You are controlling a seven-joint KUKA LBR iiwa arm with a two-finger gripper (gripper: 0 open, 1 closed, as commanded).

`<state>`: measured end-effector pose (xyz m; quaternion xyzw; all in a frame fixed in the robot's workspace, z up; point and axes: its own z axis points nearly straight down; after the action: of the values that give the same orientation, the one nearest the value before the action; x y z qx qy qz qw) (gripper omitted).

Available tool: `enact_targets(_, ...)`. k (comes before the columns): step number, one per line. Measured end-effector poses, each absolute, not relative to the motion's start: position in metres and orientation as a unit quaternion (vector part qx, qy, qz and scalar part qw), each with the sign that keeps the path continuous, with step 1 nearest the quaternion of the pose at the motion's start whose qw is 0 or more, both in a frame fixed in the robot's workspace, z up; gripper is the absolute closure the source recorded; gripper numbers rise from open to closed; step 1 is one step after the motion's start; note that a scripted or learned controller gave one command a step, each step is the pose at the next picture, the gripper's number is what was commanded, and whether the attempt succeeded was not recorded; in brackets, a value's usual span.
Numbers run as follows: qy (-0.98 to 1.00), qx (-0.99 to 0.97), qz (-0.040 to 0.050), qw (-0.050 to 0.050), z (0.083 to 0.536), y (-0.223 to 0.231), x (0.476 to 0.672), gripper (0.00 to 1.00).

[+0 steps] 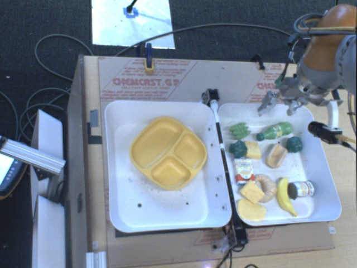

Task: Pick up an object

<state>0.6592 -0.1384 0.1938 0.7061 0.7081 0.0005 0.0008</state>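
The arm [329, 38] comes in from the right, its orange band up at the top corner, and the gripper [279, 106] hangs over the far edge of the right bin [329, 197]. Its two fingers [266, 104] are spread apart with nothing between them.

That right bin is crowded. A green bottle [275, 131] lies on its side just under the gripper, with a leafy green piece [240, 130] to its left and a dark green lump [238, 148] below that. A second dark green lump [294, 144] sits toward the right wall. In the middle are a pale yellow block [253, 150] and a bread-like piece [275, 156]. Nearer me are a small red and white pack [244, 170], a cheese wedge [252, 192], a curled tan piece [266, 185], a banana [285, 196], a small can [302, 190] on its side and a flat yellow disc [251, 210].

The left bin [125, 205] holds a yellow tray [168, 152] with three compartments, turned at an angle.

Both bins rest on a cardboard sheet [167, 77] with red print, on a wooden bench [346, 161]. Beyond it the floor [44, 10] is dark carpet with looping cables [53, 43] and a pale square sheet [131, 13].
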Motion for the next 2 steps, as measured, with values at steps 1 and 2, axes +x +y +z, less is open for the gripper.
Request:
enact_targets(1,0.709,0.705,0.0046,0.005,0.09,-0.105,0.673,0.0)
enact_targets(2,0.709,0.706,0.0045,0.007,0.091,-0.091,0.673,0.0)
